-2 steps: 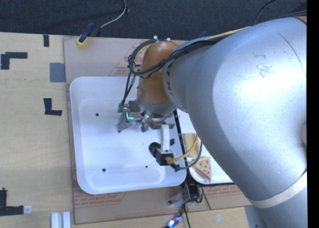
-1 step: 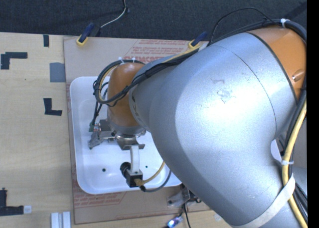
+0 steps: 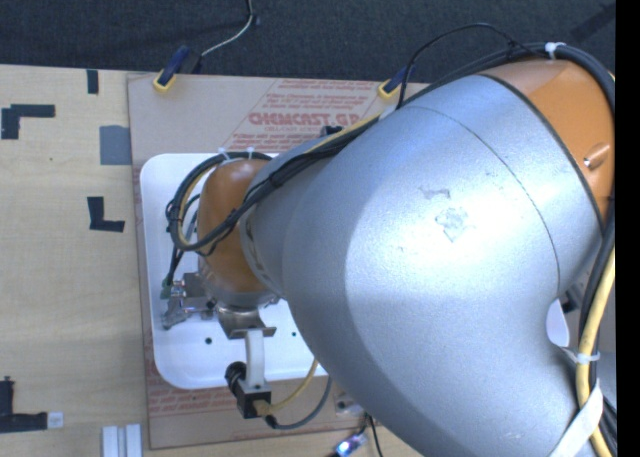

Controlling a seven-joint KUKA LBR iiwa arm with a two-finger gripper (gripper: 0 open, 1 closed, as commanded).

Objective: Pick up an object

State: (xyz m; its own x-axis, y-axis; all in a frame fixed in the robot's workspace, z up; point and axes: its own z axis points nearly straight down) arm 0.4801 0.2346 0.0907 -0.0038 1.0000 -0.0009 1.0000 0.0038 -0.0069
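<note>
The grey arm with its orange band (image 3: 228,235) reaches far over the left white bin (image 3: 160,185) and hides most of it. My gripper (image 3: 178,307) is low over the bin's left side, close to its left wall, seen as a small metal part under the wrist. A small green bit (image 3: 167,290) sits right at the gripper; I cannot tell whether it is an object or part of the hand. No object is visibly held. The other bin is hidden behind the arm.
The bin rests on a brown cardboard sheet (image 3: 300,110) on the wooden bench (image 3: 60,275). Black tape marks (image 3: 100,217) lie on the bench to the left. Yellow clips (image 3: 170,69) hold the sheet's far edge.
</note>
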